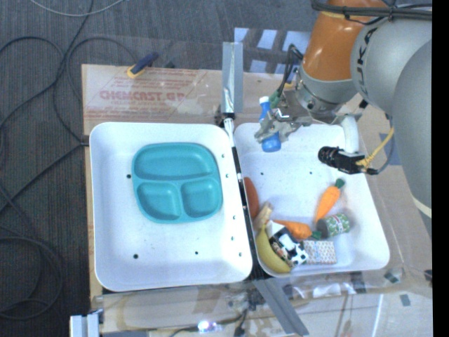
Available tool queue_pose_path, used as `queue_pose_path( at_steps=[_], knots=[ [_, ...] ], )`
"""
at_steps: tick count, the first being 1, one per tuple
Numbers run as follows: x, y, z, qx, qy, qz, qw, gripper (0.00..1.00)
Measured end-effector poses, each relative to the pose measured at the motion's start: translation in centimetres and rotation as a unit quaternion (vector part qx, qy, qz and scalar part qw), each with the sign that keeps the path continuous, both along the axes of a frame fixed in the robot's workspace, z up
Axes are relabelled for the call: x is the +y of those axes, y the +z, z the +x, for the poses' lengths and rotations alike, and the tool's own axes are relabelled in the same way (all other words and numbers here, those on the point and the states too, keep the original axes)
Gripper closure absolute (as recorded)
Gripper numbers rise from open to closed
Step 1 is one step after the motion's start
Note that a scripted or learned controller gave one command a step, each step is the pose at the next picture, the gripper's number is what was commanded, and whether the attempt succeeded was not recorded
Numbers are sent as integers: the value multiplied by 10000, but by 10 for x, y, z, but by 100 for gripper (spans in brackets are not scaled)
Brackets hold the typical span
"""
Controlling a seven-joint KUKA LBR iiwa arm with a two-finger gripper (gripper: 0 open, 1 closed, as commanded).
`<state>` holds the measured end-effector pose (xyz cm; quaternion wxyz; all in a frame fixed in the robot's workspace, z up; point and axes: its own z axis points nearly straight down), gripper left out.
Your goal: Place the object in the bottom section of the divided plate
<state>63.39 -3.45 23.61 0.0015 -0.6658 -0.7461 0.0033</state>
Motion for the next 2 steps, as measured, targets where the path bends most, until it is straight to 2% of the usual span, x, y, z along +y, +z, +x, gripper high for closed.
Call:
queue_pose_path(
  at_steps=[1,2],
  knots=[
    [87,-21,34,2,684,5,9977,100],
    [86,-21,34,-1,682,4,9977,0]
  ],
)
